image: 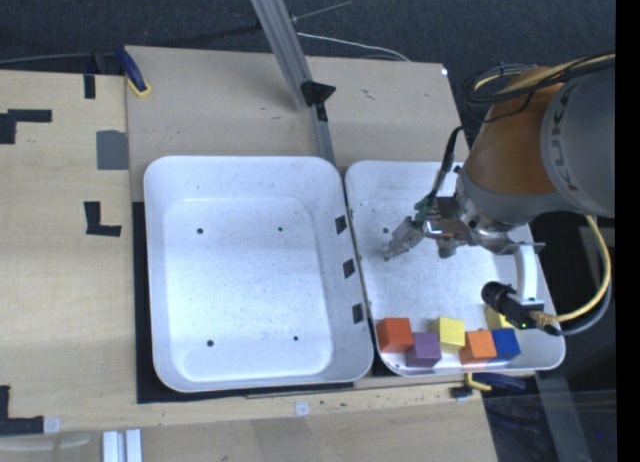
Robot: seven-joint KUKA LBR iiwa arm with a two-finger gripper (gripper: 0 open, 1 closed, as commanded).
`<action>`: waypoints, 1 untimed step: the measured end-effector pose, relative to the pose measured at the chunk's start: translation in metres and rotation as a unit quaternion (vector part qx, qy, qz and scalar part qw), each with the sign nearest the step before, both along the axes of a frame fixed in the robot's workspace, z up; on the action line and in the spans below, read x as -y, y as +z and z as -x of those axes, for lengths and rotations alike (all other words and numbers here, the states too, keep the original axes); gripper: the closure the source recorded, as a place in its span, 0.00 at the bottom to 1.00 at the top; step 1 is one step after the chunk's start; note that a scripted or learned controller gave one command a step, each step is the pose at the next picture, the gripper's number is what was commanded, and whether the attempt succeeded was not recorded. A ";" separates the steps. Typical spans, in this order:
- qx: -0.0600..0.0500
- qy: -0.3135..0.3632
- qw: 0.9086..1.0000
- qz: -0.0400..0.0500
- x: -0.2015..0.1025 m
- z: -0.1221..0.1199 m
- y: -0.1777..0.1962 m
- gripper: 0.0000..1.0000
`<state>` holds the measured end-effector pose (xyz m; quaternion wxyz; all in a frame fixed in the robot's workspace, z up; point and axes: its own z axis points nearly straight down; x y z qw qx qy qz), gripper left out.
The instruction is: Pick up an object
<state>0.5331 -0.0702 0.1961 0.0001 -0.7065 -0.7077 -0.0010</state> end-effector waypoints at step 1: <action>-0.001 0.001 1.000 0.001 -0.014 -0.012 -0.005 0.00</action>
